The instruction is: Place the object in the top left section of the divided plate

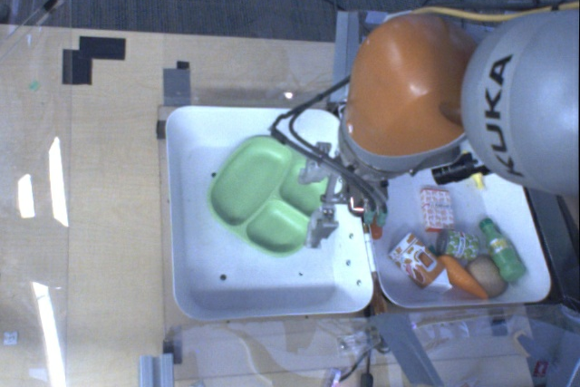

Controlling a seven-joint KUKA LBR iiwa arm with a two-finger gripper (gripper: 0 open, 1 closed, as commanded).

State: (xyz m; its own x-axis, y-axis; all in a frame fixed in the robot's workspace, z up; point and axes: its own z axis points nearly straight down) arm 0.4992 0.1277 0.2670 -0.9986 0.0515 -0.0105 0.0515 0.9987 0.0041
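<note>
Divided plate (258, 193), pale green with three sections, lies tilted in my left white bin (195, 276), and my gripper (323, 206) hangs over its right edge; I see nothing between my fingers, though how far apart they stand I cannot tell. Well to the right, past the wall between the bins, the right bin (535, 290) holds a red-and-white packet (437, 207), a small brown-and-white carton (415, 256), a carrot (462, 276), a green bottle (503, 251) and a green-patterned can (460, 244), all crowded near together.

arm (471, 95): reaching in from right | hand (323, 211): pointing down, low
</note>
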